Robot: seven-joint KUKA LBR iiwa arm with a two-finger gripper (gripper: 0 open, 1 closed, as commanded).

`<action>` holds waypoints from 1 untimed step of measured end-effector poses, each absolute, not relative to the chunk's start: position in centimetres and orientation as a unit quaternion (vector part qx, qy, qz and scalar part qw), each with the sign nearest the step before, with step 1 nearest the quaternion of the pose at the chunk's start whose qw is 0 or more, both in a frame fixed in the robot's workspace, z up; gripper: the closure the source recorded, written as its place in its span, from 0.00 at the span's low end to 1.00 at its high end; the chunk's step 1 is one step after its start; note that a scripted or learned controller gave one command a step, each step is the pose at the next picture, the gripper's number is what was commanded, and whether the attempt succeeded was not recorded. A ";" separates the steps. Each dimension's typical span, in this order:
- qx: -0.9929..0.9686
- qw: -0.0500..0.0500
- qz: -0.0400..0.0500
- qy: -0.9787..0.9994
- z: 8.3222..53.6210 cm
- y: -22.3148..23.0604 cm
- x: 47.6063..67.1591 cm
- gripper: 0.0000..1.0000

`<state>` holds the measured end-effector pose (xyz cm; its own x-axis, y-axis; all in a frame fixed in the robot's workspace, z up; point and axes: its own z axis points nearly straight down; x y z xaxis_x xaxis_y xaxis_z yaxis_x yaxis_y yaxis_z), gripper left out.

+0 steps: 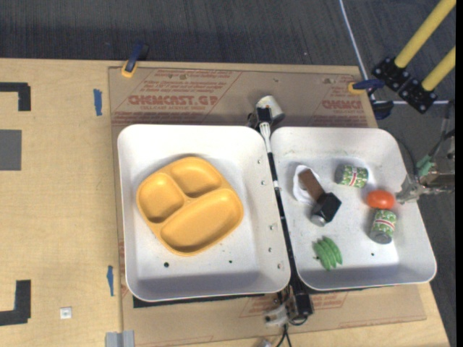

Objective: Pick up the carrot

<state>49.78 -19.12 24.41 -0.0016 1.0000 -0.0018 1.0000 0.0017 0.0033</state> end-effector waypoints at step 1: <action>0.722 -0.001 0.000 0.692 18.9 -12.5 47.9 1.00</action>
